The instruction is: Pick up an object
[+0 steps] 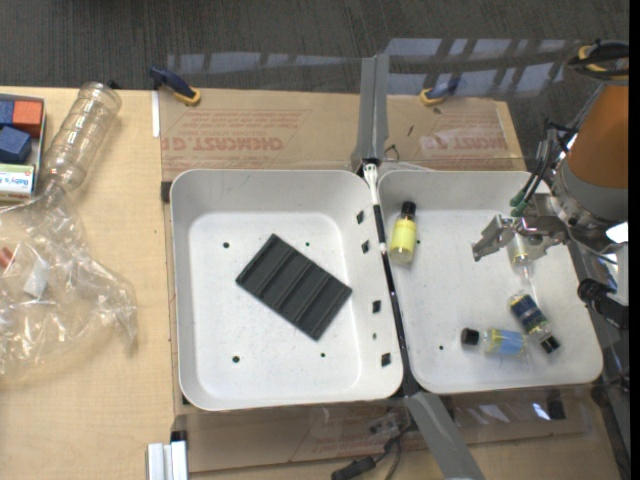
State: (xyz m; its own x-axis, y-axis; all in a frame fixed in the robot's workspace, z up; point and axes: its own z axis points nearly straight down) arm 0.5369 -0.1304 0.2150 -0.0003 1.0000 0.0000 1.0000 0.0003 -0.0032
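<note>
In the camera view, two shallow white plastic bins are sitting side by side on a bench covered with brown cardboard (260, 128). The left white bin (190, 268) is holding one thing, a dark grey ribbed rectangular plastic piece (294, 286), which is lying flat and turned at a slant near the middle of the floor.

The right white bin (440, 368) is holding several small things. A small yellow bottle with a black cap (403, 234) is lying near the upper left part, just beside the wall between the two bins. Near the lower right part, a small clear bottle with a blue label and a black cap (496, 341) is lying on its side. Just beside it, a little higher and to the right, a second small bottle with a dark blue and yellow label (532, 318) is lying at a slant.

The grey arm with the orange band (605, 138) is reaching in from the right. Its two-finger gripper (520, 243) is hanging over the right part of the right bin, above the two small bottles. Whether the jaws are spread or pressed together, I cannot tell, because the metal parts are mixing together here.

On the left of the bench, a clear plastic bottle (78, 136) is lying beside a crumpled clear plastic bag (55, 288), and coloured blocks in a box (18, 133) are standing at the left edge.
</note>
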